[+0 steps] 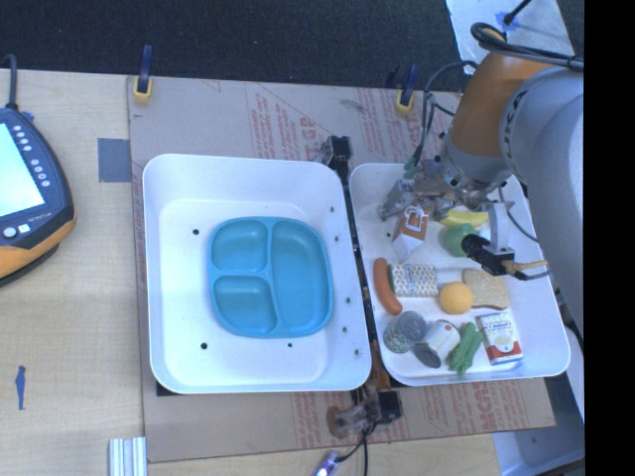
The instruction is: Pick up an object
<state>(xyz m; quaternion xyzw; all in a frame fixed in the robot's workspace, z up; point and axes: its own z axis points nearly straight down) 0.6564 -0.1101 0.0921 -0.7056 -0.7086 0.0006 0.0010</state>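
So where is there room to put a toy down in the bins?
The left bin has bare white floor all around the blue divided plate, widest below it and on its left. The right bin is crowded: hot dog, orange, can and carton sit close together under the gripper.

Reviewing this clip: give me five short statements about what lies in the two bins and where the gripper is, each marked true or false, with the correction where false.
1. The blue divided plate lies in the left bin. True.
2. The gripper is over the left bin. False: it is over the far end of the right bin, by a small brown-and-white carton.
3. A sausage lies in the right bin near the wall between the bins. True.
4. The blue plate holds an orange. False: its compartments hold no food; the orange fruit is in the right bin.
5. A red-and-white carton lies at the right bin's near end. True.
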